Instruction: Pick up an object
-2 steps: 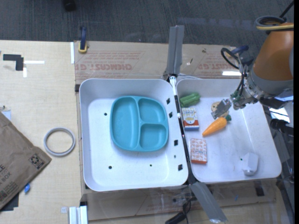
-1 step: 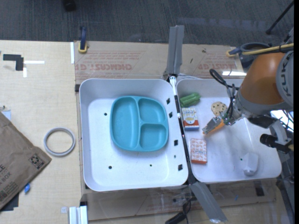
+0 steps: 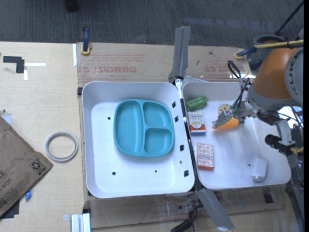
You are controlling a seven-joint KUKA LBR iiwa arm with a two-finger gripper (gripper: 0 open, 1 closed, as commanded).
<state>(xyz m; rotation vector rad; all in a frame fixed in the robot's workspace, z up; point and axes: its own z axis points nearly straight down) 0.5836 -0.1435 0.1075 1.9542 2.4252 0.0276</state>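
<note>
On the counter [image 3: 43, 95] at far left, a brown cardboard piece [image 3: 19, 166] is seen lying flat, with a grey tape ring [image 3: 61, 146] just to its right. The left bin [image 3: 91, 129] is observed to hold a teal divided tray [image 3: 144, 128], set roughly at the bin's centre with its three compartments facing up.

In the right bin [image 3: 231, 170], against the wall shared with the left bin, a green object [image 3: 196, 102] is noted at the far end, a small white and red carton [image 3: 196, 121] just in front of it, and a red and white packet [image 3: 205, 155] nearer the camera. An orange object [image 3: 228, 123] is found near the bin's middle, directly at the tip of the jaws [image 3: 225, 113], touching or just beneath them; whether it is clamped between them cannot be told. The jaws are too small and cluttered for their state to be told. A pale grey object [image 3: 259, 169] is recorded near the bin's front right corner, well apart from the jaws. The grey and orange arm [image 3: 273, 79] is seen entering from the right.
</note>
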